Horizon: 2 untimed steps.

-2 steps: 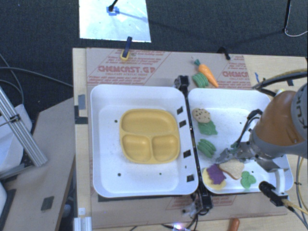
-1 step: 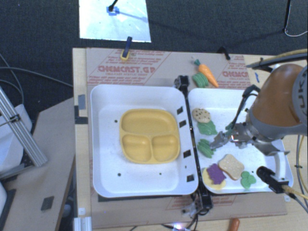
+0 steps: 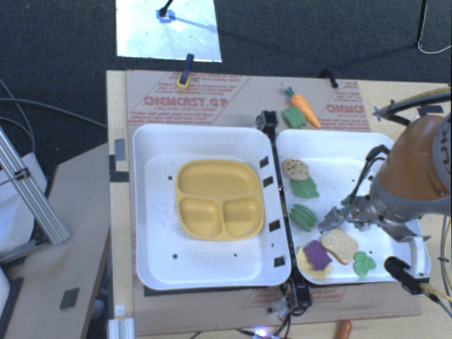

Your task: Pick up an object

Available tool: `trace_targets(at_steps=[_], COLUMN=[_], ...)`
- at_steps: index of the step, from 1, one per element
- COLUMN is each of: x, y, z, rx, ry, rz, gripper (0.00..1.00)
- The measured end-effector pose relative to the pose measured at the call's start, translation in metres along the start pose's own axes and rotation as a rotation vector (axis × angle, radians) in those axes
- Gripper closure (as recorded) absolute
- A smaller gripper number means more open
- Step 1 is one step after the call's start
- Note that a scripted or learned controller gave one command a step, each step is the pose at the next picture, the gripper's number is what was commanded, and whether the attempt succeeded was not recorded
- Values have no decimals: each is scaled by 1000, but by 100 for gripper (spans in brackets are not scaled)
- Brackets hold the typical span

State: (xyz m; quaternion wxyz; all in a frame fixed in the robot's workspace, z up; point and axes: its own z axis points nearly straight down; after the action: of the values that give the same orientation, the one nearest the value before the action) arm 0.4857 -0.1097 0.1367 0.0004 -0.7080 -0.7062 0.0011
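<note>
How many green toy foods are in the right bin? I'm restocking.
3: one below the cookie, one lower by the divider, one at the front right beside the bread slice. The arm may hide more.

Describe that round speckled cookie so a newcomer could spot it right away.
Look in the right-hand white bin, at its upper left corner beside the divider. The cookie lies there, just above a green leafy piece. It alone is round, tan and dotted with dark chips.
</note>
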Motion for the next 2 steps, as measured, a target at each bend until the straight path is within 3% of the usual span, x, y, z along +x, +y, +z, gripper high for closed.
trace_targets(at_steps=[1, 2], x=[88, 19], y=[2, 0], z=[-50, -25], rx=[-8, -2], ry=[4, -1], rz=[-15, 2], gripper=[0, 0])
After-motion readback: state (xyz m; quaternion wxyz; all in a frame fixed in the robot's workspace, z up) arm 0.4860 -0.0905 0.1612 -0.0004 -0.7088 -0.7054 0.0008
